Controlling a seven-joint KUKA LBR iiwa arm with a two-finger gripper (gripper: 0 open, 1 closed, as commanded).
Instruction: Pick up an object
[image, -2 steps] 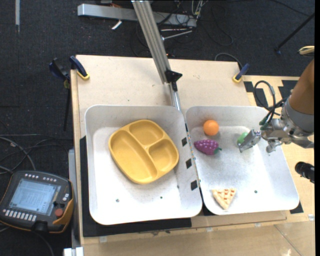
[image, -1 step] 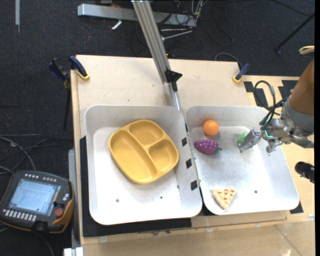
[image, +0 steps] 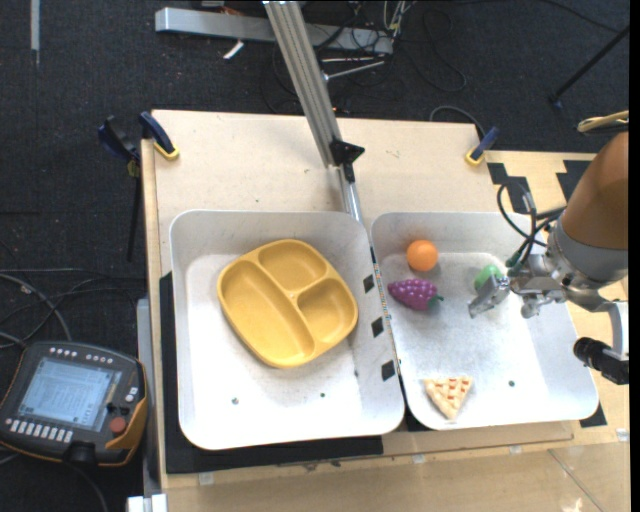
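Note:
In the right bin (image: 560, 385), my gripper (image: 506, 299) hovers low at the right side, open, with nothing between its fingers. A small green object (image: 487, 272) lies just up-left of the left fingertip (image: 484, 299), partly hidden by the wrist cabling. An orange ball (image: 422, 255) sits at the bin's upper left, and a purple grape bunch (image: 413, 293) lies just below it. A pale pizza-like wedge (image: 449, 395) rests near the bin's front edge.
The left bin (image: 200, 400) holds a yellow divided plate (image: 288, 300). A metal pole (image: 310, 85) slants down to the bins' shared divider. A teach pendant (image: 70, 400) lies off the bench at the lower left. Yellow clamps (image: 480, 145) grip the bench's rear edge.

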